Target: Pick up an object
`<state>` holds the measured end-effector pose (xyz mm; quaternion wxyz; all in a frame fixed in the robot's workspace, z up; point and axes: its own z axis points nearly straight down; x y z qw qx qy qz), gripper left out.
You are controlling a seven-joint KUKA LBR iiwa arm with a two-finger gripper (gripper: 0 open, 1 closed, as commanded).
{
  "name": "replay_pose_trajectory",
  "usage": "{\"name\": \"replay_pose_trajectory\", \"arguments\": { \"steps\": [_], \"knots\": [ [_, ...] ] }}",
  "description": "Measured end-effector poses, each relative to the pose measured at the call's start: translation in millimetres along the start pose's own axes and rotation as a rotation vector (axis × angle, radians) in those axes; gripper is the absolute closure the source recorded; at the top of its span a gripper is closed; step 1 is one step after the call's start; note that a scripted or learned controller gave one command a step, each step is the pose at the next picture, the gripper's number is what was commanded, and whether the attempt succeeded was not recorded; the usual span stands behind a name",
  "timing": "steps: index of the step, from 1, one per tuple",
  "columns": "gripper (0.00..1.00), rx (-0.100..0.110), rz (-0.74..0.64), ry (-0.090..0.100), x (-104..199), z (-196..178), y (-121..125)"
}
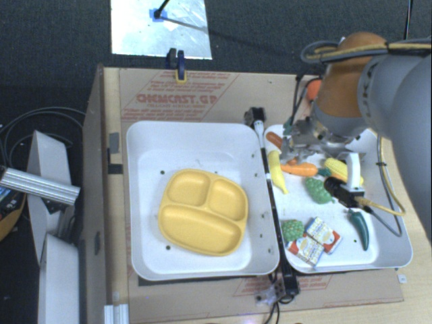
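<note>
Several plastic toy foods crowd the right white bin's (391, 252) far-left corner under my gripper (300, 147); I can't tell its grip state. Risk: it pinches orange carrot (299, 169) plus long yellow banana (275, 171), or slips off.

A yellow divided plate (203, 212) lies in the left white bin (145, 140). Behind that bin, a cardboard sheet (182, 93) with red lettering covers the bench, with a shiny foil square (160, 19) beyond it. Black cables (20, 130) curl to the bin's left.

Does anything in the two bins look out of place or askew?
Nothing looks spilled or damaged. The yellow divided plate lies askew in the left bin. A yellow banana rests against the right bin's left wall.
</note>
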<state>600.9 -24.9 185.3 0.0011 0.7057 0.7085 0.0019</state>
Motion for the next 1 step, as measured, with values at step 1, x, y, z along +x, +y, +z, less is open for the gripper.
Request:
{"name": "replay_pose_trajectory", "arguments": {
  "steps": [1],
  "knots": [
    [1.0, 0.003, -0.001, 0.0, 18.5, -12.6, -26.3]
  ]
}}
